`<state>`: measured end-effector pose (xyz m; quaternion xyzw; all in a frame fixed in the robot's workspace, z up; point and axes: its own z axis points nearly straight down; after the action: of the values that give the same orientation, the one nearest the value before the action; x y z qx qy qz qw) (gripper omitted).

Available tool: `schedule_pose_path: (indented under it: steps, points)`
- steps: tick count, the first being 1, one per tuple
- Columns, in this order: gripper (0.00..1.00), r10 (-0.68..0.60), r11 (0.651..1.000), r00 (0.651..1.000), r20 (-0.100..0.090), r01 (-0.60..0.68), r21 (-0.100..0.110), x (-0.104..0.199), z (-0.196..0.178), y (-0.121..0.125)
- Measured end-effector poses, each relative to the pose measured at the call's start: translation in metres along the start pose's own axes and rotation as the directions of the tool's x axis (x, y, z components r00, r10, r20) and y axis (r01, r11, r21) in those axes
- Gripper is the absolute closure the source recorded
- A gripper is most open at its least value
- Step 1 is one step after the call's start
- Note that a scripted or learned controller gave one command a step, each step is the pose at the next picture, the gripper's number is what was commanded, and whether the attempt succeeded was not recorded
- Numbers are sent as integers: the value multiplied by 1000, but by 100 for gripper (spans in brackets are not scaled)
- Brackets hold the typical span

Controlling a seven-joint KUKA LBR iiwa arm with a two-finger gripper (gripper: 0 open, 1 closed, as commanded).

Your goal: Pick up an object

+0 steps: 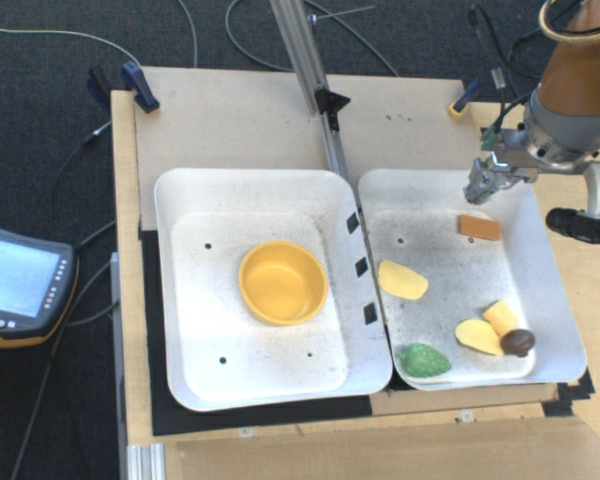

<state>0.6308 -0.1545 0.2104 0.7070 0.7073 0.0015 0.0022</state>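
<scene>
My gripper point(479, 189) hangs over the far part of the right bin point(540, 258), a little above and to the left of a small orange-brown block point(479, 228). Nothing shows between its fingers. Lower in the same bin lie a pale yellow flat piece point(402, 280), a green lumpy object point(423, 359), a yellow wedge point(477, 336), a yellow cylinder point(499, 316) and a dark brown ball point(518, 342).
The left bin point(180, 268) holds a yellow bowl point(282, 282) near its middle. A slanted metal rail point(305, 48) runs down to the gap between the bins. A teach pendant point(20, 286) lies off the bench at the left.
</scene>
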Motion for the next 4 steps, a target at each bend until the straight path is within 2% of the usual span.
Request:
schedule_pose_path:
  steps: [1,3,4]
  points:
    - [100,-3,1000,1000,-1,3,3,42,-11,-16]
    - [100,-5,1000,1000,-2,5,5,148,-1,-45]
    - [100,-4,1000,1000,-2,4,5,190,-9,-55]
